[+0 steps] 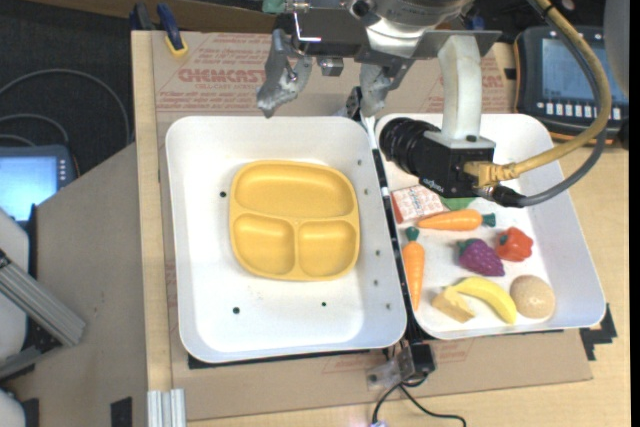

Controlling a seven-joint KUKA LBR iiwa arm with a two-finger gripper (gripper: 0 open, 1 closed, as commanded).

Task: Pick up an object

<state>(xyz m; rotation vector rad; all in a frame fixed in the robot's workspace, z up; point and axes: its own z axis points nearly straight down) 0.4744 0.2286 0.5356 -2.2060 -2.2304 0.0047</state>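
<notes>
Camera view: the gripper [326, 91] hangs over the far edge of the left bin [190, 215], close to that bin's far right corner. Its jaws are spread wide, and the fingers [283, 83] have only air between them, so nothing is pinched.

The left bin carries one yellow divided plate [295, 220]. It lies flat at the middle, with one long compartment on the far side and two smaller ones on the near side.

The pickable pieces sit in the right bin [572, 255], all in its near half:
- A red-and-white packet [415, 203] lies by the left wall.
- A carrot [448, 221] lies crosswise just near of the packet, with its green top pointing right.
- A second carrot [413, 265] lies along the left wall, tip toward the near edge.
- A purple grape bunch [481, 257] is at the middle.
- A red fruit piece [515, 243] is just beside the grapes on the right; I cannot tell what kind it is.
- A banana [487, 295] lies near the near edge.
- A pale yellow wedge [453, 306] is touching the banana's left end.
- A round beige piece [532, 296] is just beside the banana on the right, toward the near right corner.

Both bins rest side by side on a cardboard sheet [200, 65] with red print.
</notes>
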